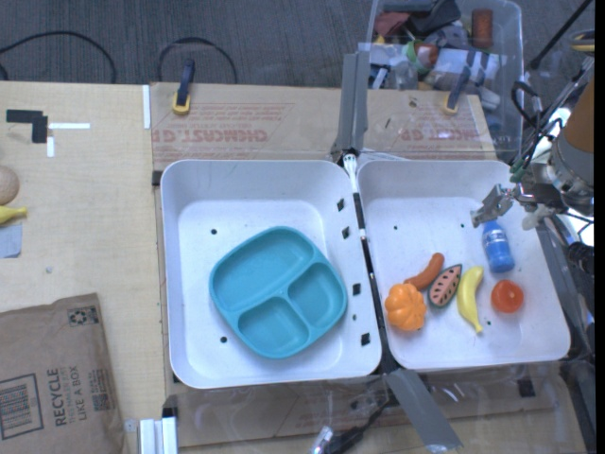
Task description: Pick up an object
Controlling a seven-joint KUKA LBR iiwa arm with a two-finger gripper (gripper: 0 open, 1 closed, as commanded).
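Hovering at the right bin's [558,253] far right corner, pincer [515,201] w/ fingers apart, nothing clamped. Blue bottle [497,247] lies just below, long axis running near-to-far, cap toward pincer.

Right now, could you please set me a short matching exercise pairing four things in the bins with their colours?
Things:
1. tray
2. banana
3. bottle
4. pumpkin

Colours:
A. orange
B. blue with a white label
C. teal
D. yellow

Pairs: 1-C, 2-D, 3-B, 4-A. The tray lies in the left bin; the other three lie in the right bin.
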